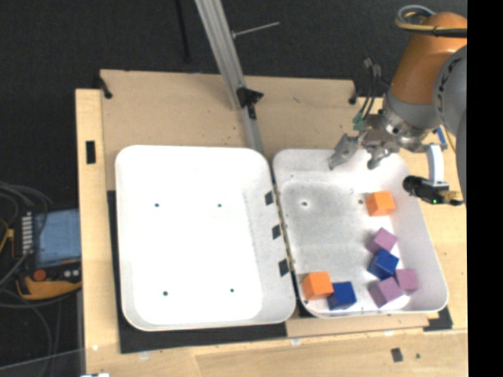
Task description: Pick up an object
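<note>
My gripper (357, 155) hangs open over the back edge of the right bin (330, 226), its two grey fingers (340, 152) spread apart with nothing between them. Several small blocks lie in that bin. An orange block (381, 203) sits just in front of the gripper, to its right. Further forward lie a purple block (383, 239), a blue block (384, 263), two more purple blocks (407, 280) (386, 291), another orange block (318, 284) and a blue block (342, 295) by the front rim.
The left bin (192, 234) sits beside the right one, joined by black clips (277, 230). A slanted metal rod (228, 53) rises from behind the bins. A black fitting (424, 187) juts from the arm over the right bin's right rim.
</note>
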Motion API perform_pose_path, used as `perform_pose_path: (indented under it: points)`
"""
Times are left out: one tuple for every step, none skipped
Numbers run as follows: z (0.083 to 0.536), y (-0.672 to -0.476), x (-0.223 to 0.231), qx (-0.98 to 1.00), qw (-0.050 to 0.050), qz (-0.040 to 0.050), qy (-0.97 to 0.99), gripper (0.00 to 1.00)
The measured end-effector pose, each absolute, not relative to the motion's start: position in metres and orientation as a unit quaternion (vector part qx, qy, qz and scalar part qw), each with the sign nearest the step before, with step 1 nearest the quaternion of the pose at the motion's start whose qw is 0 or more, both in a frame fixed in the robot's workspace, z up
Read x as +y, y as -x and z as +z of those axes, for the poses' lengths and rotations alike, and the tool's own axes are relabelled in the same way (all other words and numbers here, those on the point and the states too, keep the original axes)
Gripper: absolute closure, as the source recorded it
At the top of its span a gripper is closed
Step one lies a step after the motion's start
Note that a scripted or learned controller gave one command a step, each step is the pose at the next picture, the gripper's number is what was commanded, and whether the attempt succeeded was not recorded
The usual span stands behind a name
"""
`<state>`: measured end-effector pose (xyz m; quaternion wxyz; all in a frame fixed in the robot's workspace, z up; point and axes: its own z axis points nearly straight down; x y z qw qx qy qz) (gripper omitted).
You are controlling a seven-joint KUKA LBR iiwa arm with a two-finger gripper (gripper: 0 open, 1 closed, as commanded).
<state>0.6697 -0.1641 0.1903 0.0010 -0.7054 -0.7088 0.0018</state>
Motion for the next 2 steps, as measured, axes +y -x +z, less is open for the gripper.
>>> perform_pose_path:
  points:
    - [0.149, -0.671, -0.163, -0.710, 0.000, 0.0015, 0.705, 0.00]
    - [0.097, -0.670, -0.163, -0.710, 0.000, 0.0015, 0.704, 0.00]
